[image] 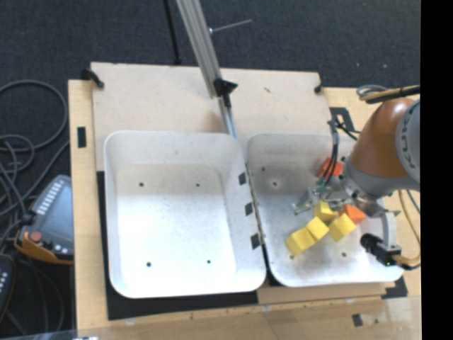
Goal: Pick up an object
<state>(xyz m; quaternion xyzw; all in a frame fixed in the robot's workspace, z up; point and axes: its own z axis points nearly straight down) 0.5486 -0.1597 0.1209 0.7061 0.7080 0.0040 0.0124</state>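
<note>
Several yellow blocks lie in the right bin (283, 154): one (301, 241) toward the front, one (318, 229) beside it, one (342, 227) further right, and one (325, 210) right under the gripper. An orange piece (327, 167) shows behind the wrist and another orange piece (356, 214) lies right of the yellow blocks. My gripper (317, 200) is low in the right bin, right over the yellow cluster and touching or nearly touching the top block. The wrist hides its tips.
The left bin (141, 147) stands beside the right one, and their walls meet along a divider (251, 204). A slanted aluminium post (202, 41) rises from the bench's back. Cables and a handheld pendant (49, 218) lie off the bench at the left.
</note>
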